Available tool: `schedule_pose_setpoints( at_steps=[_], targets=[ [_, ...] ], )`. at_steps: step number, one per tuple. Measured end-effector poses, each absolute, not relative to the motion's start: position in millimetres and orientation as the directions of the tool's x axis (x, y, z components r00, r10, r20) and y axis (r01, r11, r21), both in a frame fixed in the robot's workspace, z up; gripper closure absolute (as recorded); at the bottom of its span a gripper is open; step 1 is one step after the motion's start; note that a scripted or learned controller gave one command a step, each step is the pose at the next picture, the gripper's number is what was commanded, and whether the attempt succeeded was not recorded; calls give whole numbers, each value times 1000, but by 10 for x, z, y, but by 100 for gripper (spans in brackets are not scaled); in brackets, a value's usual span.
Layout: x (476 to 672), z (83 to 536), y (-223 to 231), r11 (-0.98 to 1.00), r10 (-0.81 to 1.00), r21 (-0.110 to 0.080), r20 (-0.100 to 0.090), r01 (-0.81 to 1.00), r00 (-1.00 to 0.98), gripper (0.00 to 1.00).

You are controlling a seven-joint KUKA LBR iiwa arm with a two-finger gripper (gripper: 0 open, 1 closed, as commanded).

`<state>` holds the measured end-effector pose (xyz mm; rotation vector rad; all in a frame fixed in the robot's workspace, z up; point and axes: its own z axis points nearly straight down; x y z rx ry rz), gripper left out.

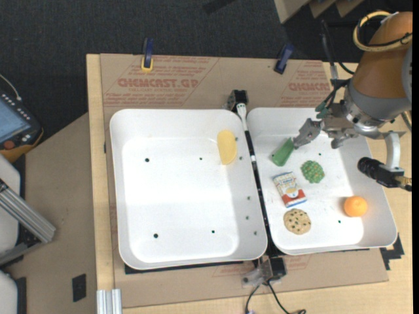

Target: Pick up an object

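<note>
- The gripper (322,133) hangs over the far part of the right bin (383,231), reaching in from the right; its two grey fingers are spread apart, one slanting toward the bin's middle, the other nearer the arm, with nothing between them.
- The tip of the slanting finger (305,135) sits just beside the upper end of a green block (283,153), which lies tilted on the bin floor near the far left corner; whether they touch I cannot tell.
- Near the block, toward the bin's centre, lies a bumpy green ball (312,171).
- Just beside it, closer to the near edge, is a small carton (289,189) in red, white and blue.
- A chocolate-chip cookie (297,222) lies near the near left corner of the right bin.
- An orange (355,206) rests by the right edge, well apart from the cookie.
- In the left bin (131,241), a pale yellow oblong piece (226,147) lies against the right edge, near the far corner.
- Both bins sit on a brown board (196,77).
</note>
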<state>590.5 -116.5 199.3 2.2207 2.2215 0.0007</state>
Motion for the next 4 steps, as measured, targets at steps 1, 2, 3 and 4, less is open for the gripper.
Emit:
schedule_pose_setpoints(
  at_steps=[1,2,3,4],
  targets=[
    [5831,1037,-1770,-6,1000,-10,1,1000,6,0],
    [5965,860,-1102,5,1000,2,-2,1000,-5,0],
    [5978,991,-1144,0,1000,10,-4,1000,0,100],
    [5845,1903,-243,9,1000,7,2,1000,-9,100]
  ],
)
